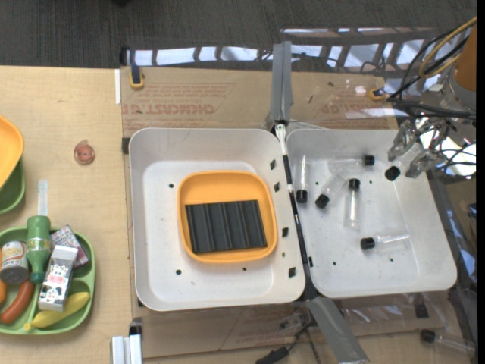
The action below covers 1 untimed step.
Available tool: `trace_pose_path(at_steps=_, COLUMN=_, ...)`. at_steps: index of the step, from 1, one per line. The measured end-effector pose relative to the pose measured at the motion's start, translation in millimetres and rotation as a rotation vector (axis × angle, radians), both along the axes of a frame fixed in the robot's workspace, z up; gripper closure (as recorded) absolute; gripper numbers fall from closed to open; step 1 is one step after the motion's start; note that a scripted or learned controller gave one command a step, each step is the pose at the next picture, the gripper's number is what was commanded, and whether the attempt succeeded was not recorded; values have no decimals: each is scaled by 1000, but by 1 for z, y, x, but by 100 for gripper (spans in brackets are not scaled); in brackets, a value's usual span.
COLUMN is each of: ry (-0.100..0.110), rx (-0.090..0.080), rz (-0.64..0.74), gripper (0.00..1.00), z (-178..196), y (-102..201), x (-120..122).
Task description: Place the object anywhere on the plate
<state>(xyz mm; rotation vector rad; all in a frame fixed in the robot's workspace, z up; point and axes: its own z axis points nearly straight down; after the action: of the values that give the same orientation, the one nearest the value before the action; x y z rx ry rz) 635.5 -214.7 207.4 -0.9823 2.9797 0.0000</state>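
Lying nearest in the right bin [424,279], a capped clear vial [383,241] waits loose, with more vials [353,199] scattered beyond it, all well apart from the orange plate [227,184] in the left bin [151,226], whose dark ribbed insert [227,226] offers a landing spot. Farthest, the claw [409,154] hovers over the right bin's back corner; whether it is wide or narrow I cannot tell.

Green tray [79,309] of toy food; orange bowl [7,150] at far left.
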Motion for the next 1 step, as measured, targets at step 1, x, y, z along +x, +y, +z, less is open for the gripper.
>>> trace_pose_path(at_steps=1, ry=-3, rx=-1, rz=194, gripper=100, z=58, y=-6, x=25)
